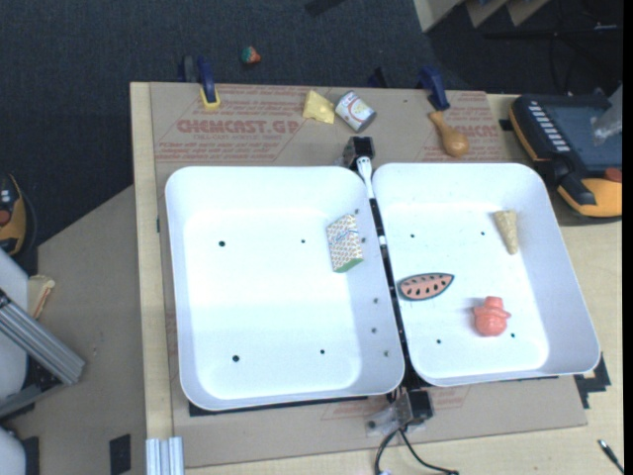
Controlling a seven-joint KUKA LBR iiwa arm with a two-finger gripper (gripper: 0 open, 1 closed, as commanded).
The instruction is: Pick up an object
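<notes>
The watermelon-slice toy (425, 286), lying flat near the right bin's (564, 265) left wall, looks light, stiff and thin, best pinched across its narrow width; the claw's state cannot be told.

Left bin (198, 295): patterned packet (344, 241) near right wall, toward far edge. Right bin (554, 265): watermelon slice (425, 286) by left wall; red toy (491, 317) toward near right corner; pale cone (507, 230) near far right.
</notes>
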